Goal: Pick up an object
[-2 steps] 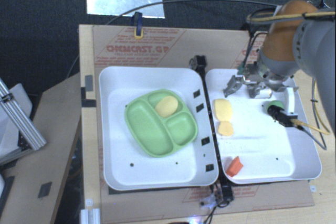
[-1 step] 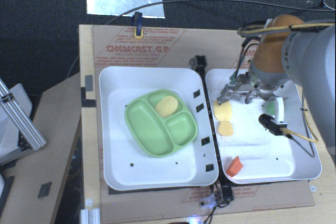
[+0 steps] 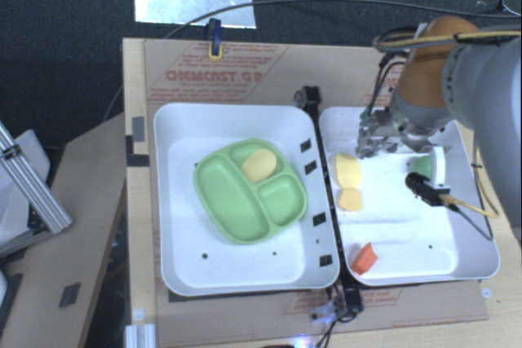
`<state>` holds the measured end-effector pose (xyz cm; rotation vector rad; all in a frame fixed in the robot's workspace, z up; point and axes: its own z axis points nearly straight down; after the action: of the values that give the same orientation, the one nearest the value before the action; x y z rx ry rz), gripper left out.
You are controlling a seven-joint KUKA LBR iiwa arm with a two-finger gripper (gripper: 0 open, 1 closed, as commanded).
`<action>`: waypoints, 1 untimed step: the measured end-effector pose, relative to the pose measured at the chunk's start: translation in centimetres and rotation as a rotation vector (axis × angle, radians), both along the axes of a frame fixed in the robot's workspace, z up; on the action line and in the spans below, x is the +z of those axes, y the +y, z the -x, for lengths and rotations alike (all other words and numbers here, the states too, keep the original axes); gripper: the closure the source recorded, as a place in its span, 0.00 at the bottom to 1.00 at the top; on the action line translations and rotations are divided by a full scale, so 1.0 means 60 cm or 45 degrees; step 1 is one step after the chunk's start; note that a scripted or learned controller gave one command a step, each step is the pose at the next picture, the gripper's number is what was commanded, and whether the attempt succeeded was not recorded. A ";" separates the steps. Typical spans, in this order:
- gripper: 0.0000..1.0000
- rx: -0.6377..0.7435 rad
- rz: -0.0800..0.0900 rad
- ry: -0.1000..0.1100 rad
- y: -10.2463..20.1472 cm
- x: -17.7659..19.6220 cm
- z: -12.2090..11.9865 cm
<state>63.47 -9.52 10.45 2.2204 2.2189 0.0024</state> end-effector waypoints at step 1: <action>1.00 0.007 -0.001 -0.004 0.017 0.091 0.004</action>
<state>63.23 -8.53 15.91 2.2129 2.2241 0.0065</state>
